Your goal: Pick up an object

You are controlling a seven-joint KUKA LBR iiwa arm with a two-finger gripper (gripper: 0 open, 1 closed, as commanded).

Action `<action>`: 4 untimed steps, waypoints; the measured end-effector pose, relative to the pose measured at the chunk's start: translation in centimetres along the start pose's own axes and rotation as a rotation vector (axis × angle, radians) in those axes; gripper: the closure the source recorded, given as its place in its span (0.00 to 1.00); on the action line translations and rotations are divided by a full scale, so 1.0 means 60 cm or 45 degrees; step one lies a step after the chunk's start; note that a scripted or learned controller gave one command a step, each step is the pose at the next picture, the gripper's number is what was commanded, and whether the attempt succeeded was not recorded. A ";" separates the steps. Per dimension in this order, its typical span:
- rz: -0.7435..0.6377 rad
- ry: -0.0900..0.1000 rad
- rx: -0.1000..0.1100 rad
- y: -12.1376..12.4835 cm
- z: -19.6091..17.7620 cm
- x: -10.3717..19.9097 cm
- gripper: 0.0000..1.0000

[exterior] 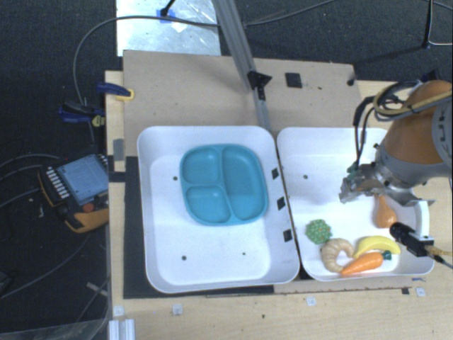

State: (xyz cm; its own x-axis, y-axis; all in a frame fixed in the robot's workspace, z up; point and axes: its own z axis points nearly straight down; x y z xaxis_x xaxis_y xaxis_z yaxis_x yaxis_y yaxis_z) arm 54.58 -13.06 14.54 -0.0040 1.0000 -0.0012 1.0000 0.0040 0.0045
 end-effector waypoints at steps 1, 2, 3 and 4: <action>-0.002 -0.001 -0.003 0.020 -0.091 0.000 1.00; -0.003 0.000 -0.001 0.031 -0.166 0.008 1.00; -0.006 0.002 0.003 0.049 -0.145 0.093 1.00; -0.006 0.003 0.004 0.051 -0.127 0.176 1.00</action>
State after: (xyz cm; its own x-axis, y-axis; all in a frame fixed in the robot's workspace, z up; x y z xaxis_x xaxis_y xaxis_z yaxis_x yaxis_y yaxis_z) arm 57.57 -2.47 22.13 -0.0090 1.0000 0.0010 1.0000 0.0089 0.0010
